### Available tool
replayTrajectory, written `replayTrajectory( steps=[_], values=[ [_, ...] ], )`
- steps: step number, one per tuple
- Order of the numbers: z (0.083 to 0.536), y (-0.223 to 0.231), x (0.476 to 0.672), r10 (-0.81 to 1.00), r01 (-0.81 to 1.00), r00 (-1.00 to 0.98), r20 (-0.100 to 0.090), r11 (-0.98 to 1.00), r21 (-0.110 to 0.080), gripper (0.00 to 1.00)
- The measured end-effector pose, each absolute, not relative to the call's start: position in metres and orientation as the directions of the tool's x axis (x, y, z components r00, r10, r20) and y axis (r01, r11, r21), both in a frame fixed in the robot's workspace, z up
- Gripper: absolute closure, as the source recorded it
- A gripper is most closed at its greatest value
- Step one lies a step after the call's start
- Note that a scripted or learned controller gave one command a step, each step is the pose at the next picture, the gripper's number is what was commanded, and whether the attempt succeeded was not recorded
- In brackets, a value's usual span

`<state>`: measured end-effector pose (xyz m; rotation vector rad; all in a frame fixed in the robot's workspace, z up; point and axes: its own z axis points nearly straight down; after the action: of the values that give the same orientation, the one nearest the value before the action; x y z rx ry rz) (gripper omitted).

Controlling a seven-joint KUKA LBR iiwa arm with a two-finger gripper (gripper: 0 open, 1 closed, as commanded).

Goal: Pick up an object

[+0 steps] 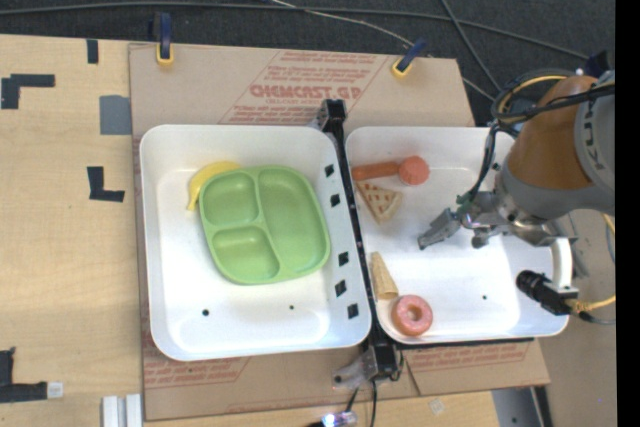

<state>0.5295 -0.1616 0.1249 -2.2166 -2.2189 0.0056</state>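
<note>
Cardboard-covered bench (300, 85) carries two bins; at right-centre the end effector (440, 233) hangs empty, fingers slightly parted, beside the orange waffle wedge (378, 200). Descending here risks closing on bare floor.

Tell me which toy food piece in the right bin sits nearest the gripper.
The waffle-patterned wedge, just left of the gripper; the pink donut and cone lie farther.
</note>
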Motion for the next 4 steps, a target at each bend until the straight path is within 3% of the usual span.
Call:
replayTrajectory(
  steps=[1,2,4],
  values=[
    [0.083,-0.161,0.53,1.0,1.0,-0.001,-0.001,0.001,-0.001,0.0],
    [0.096,-0.162,0.531,1.0,1.0,-0.001,-0.003,0.001,0.003,1.0],
    [0.202,-0.157,0.535,1.0,1.0,-0.002,-0.001,0.002,0.003,1.0]
  ],
)
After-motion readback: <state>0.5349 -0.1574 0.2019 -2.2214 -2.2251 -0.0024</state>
